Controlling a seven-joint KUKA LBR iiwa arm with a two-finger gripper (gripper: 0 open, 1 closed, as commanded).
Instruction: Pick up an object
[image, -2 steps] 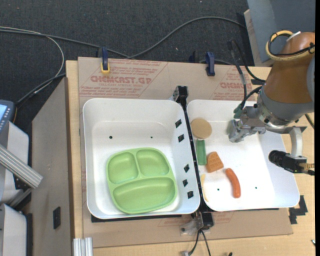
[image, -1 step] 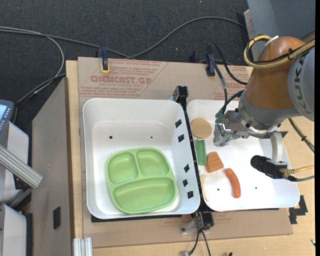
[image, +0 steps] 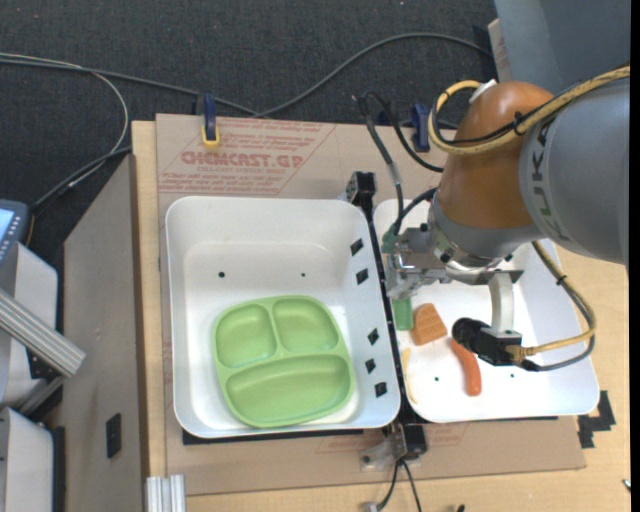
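orange-red and long, a carrot-like piece (image: 470, 372) lies nearest the front of the right bin (image: 560, 395), its long axis running front to back with a slight slant. just behind it and toward the left bin sits a tan-orange wedge (image: 428, 323), and close beside that a small green piece (image: 402, 315) against the wall the two bins share. the gripper (image: 408, 268) hangs just behind these two, so from it the green piece lies straight toward the front, the wedge a little to the side, and the carrot-like piece farther forward and out toward the middle of the bin. the wrist hides the tip, so whether it is spread or closed up i cannot tell, and nothing shows held in it. the likeliest pick looks to be the green piece or the wedge, being nearest. in the left bin (image: 200, 250) a green divided plate (image: 285, 360) lies flat, well apart from the gripper. the grey arm (image: 500, 170) rises behind.
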